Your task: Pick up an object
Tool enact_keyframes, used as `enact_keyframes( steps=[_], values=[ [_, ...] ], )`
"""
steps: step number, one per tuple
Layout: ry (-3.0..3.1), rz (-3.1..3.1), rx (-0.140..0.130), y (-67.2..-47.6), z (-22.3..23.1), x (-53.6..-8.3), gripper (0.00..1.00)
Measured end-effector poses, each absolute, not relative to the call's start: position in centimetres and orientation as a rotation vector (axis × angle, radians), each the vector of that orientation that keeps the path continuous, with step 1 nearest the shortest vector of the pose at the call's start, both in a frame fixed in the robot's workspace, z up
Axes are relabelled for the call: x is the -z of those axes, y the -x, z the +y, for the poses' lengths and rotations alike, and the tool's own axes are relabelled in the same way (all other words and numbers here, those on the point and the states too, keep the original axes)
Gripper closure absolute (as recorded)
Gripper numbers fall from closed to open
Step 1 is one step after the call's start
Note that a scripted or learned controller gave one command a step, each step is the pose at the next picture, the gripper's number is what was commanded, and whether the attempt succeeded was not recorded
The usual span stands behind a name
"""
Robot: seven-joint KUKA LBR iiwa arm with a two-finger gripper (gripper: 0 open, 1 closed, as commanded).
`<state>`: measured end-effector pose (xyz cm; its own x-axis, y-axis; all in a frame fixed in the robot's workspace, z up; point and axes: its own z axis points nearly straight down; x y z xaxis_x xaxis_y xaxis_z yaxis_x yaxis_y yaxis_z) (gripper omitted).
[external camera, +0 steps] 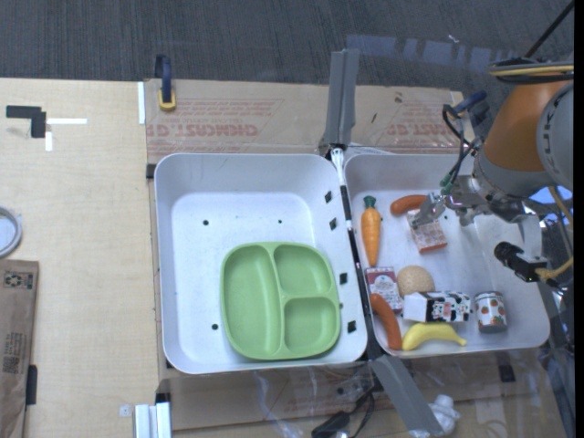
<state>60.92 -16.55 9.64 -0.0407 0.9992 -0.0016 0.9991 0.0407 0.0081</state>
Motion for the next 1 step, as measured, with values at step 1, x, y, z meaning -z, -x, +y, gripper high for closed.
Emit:
enact_keyframes(
  steps=[1],
  values=[
    [-2.386,2.037,-0.014,-60.31,-20.21,-9.71,0.0]
  ],
)
